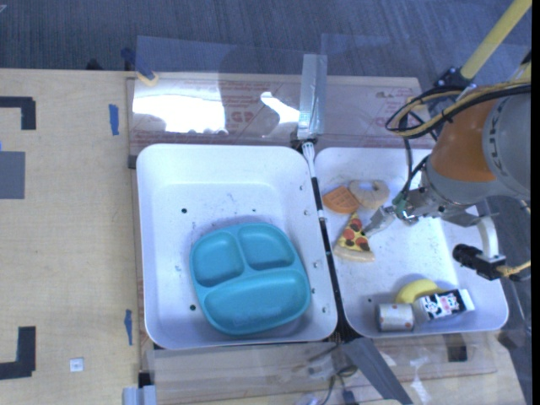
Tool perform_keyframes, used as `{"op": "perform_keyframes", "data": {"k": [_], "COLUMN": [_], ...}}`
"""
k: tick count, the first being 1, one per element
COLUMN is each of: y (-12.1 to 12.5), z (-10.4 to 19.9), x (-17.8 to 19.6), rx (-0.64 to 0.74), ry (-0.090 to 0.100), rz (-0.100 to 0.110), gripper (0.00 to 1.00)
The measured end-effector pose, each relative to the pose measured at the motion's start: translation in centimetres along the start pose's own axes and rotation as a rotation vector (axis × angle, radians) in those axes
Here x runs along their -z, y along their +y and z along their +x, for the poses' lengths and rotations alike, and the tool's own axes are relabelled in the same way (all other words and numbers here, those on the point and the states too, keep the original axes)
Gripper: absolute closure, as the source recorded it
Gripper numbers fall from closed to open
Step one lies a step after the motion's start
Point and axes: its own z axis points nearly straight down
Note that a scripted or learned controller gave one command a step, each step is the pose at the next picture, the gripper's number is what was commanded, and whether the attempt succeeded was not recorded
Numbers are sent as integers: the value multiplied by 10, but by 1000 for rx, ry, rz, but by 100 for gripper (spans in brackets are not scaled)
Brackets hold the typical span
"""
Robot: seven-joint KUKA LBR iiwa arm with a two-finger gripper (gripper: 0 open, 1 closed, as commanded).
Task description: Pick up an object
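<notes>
A pale wooden bench [59,226] stands on blue-grey carpet, bearing two shallow white plastic bins side by side. The left bin [160,184] holds a teal three-compartment plastic tray [249,278] near its front edge. In the right bin [472,226], the grey two-finger gripper [371,224] sits low over a toy pizza slice [353,240] by the bin's left wall, the slice's long axis running front to back, tip toward the back. Whether the fingers are apart or grip anything, I cannot tell. Just behind lie an orange disc [340,198] and a tan round piece [371,192]; a yellow banana [417,290], silver can [395,315] and black-and-white carton [444,304] crowd the front edge.
</notes>
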Motion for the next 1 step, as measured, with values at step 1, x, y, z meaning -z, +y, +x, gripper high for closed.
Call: {"op": "perform_keyframes", "data": {"k": [1], "y": [37], "z": [25], "x": [0], "rx": [-36], "ry": [1], "rz": [0], "gripper": [0]}}
